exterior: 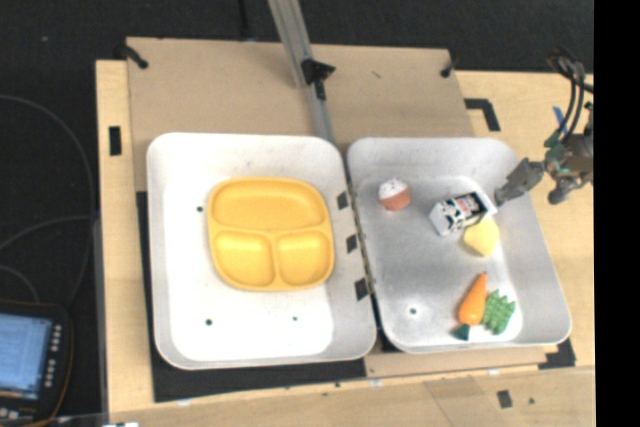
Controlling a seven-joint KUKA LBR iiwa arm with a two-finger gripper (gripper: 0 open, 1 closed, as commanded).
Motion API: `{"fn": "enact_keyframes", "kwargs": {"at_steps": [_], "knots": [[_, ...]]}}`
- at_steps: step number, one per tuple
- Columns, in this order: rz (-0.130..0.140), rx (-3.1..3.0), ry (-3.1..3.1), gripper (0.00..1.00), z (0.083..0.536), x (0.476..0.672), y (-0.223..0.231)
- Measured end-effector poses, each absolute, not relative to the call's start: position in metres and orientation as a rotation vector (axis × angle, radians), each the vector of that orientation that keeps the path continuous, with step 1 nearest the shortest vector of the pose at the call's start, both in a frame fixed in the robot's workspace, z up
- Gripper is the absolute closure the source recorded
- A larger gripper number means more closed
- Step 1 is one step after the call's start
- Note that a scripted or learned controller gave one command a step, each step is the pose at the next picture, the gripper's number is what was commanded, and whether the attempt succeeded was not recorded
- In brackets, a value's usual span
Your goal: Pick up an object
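Four toys (463,213) crowd right bin (420,165), end effector (520,181) at rim

Camera: fixed above the bench (250,80), looking down at a slant.
Framing: both bins whole, left of the claw (520,181).

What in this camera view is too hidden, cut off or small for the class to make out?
- Gripper: too small and dark to tell its finger state.
- Arm: cut off at the right.
- Print on the black-and-white object: too small to read.
- Screen: cut off at the left edge, blurred.
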State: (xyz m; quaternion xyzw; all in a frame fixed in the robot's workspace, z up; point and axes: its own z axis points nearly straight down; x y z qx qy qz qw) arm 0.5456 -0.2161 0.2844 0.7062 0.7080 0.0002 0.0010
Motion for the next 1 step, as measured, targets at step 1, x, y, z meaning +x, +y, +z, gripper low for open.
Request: {"fn": "enact_keyframes", "kwargs": {"at_steps": [1], "knots": [[0.001, 2.217, 2.223, 0.0, 0.2845, 0.5457, -0.2161]]}}
